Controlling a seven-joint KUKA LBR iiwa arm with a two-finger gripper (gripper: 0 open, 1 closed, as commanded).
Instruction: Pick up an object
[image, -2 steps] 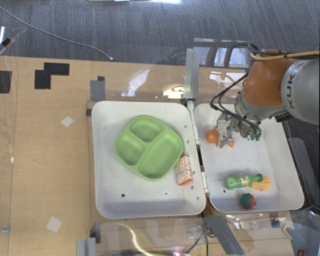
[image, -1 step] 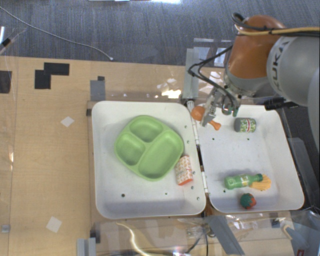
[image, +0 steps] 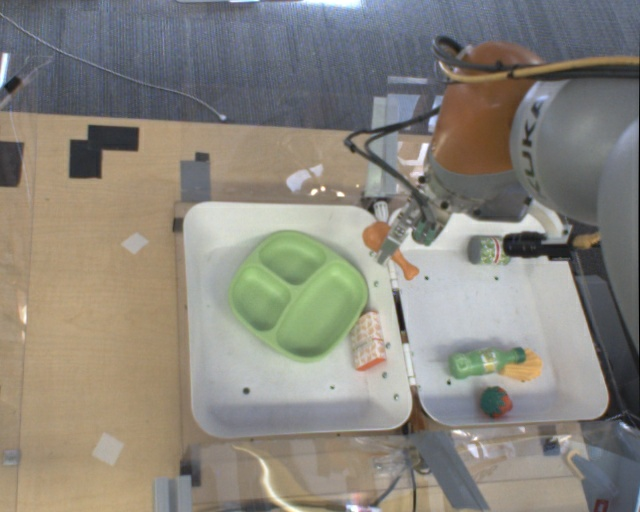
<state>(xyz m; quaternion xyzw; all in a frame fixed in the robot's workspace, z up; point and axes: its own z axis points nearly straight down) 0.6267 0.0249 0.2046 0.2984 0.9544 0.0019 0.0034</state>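
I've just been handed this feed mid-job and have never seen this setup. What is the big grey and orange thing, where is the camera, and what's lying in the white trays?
The grey and orange thing is a robot arm, reaching in from the right of the picture. The single camera is fixed above the bench and looks down at a slant.

At the arm's tip is its gripper, a two-finger claw. It hangs over the seam between two shallow white bins, right by an orange utensil-like piece. I cannot tell whether it grips anything.

The left bin holds a green divided plate and a small red and white packet beside the plate.

The right bin holds a small green-labelled can at the back, and at the front a green bottle, a yellow item touching the bottle and a small red and green ball.
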